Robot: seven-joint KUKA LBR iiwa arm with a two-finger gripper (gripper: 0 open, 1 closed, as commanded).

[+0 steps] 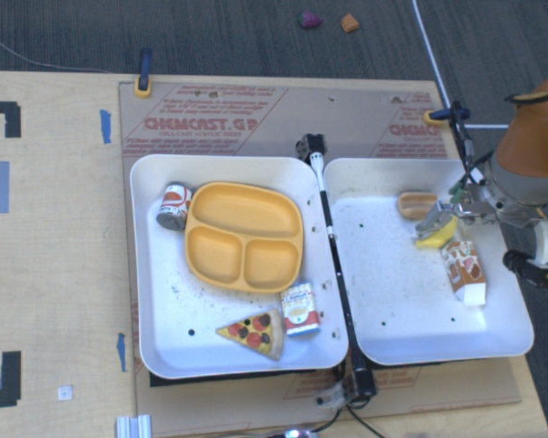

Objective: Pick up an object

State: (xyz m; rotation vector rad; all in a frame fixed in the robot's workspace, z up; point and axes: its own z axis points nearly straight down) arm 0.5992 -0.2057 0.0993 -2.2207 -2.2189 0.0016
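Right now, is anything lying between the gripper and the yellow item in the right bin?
Nothing visible does. The gripper sits right at the yellow item in the right bin. The hot dog bun lies beside it, and the brown-and-white packet lies on its other side.

Red print on the board

We read "CHEMCAST GP" in red on the brown cardboard sheet [210, 117] under the bins, repeated partly at right.

Dark grey carpet floor [210, 26], light wooden bench [55, 272], brown cardboard sheet [210, 117]
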